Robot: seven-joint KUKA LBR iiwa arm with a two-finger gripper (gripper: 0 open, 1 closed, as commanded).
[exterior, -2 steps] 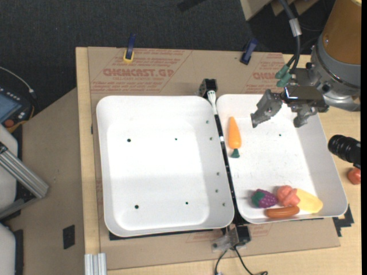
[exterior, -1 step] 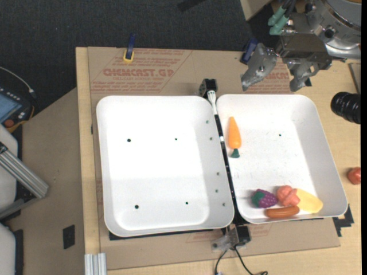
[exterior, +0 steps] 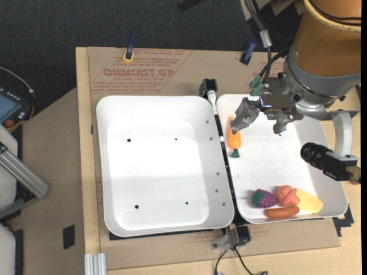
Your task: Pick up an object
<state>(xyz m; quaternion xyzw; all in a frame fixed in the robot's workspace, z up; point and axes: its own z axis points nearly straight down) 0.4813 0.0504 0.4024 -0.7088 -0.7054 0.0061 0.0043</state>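
Note:
An orange carrot toy [exterior: 234, 138] with a green tip lies by the left wall of the right bin [exterior: 269, 159]. My gripper [exterior: 261, 122] hangs over the upper part of that bin, open. Its left finger [exterior: 244, 116] stands just above and right of the carrot's top end, partly overlapping it in the view. The right finger [exterior: 280, 125] is over bare bin floor. Nothing sits between the fingers. At the bin's front lie purple grapes [exterior: 264, 198], a pink-orange toy [exterior: 288, 195], a yellow piece [exterior: 310, 202] and a red sausage [exterior: 282, 212].
The left bin [exterior: 155, 165] adjoins the right one along a black-clipped seam [exterior: 222, 153]. A black cylindrical fitting [exterior: 324, 158] juts over the right bin's right edge. Both bins rest on a cardboard sheet [exterior: 143, 67] with blue clamps at the back.

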